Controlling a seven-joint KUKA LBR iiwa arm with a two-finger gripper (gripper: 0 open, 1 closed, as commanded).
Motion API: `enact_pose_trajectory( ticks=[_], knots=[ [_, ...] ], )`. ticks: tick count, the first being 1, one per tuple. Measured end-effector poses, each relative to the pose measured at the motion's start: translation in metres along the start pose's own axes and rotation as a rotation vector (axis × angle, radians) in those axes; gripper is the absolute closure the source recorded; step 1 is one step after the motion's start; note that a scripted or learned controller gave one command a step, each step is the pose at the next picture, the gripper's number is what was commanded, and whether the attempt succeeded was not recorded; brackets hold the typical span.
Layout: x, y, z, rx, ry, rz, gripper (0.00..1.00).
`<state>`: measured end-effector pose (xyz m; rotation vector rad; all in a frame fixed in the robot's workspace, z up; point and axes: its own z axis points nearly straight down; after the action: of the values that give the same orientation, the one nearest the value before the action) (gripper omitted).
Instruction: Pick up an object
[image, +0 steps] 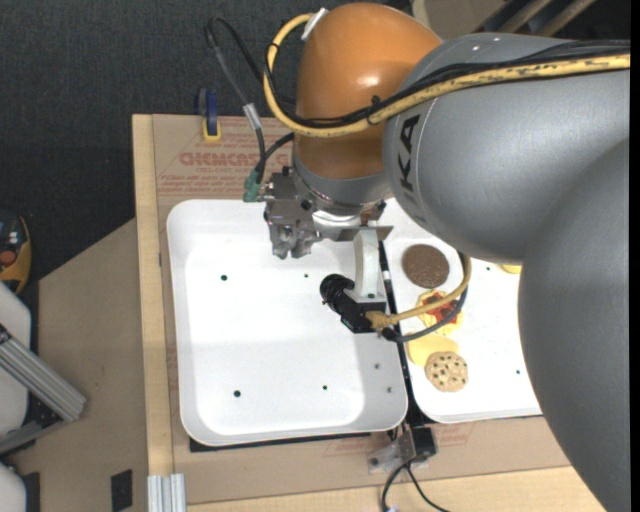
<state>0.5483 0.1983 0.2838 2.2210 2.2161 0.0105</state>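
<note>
My gripper (293, 246) hangs under the orange wrist band over the back of the left bin (250, 400), low above its white floor. I see nothing held in it. The right bin (500, 405) holds a brown round disc (427, 265), a chocolate-chip cookie (446, 370) and a yellow-orange piece (441, 312) between them. Another yellow item (510, 268) peeks out from under the arm. The arm hides much of the right bin.
A black connector (341, 300) with a yellow cable hangs over the left bin beside the divider (395, 345). A blue clamp (210, 112) sits on the cardboard's back edge. Metal framing (40, 385) stands at the far left.
</note>
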Motion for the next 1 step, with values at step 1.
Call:
enact_pose_trajectory(
  ticks=[1],
  knots=[
    [0.0239,0.0303,0.0465,0.007,-0.002,-0.005,1.0]
  ],
)
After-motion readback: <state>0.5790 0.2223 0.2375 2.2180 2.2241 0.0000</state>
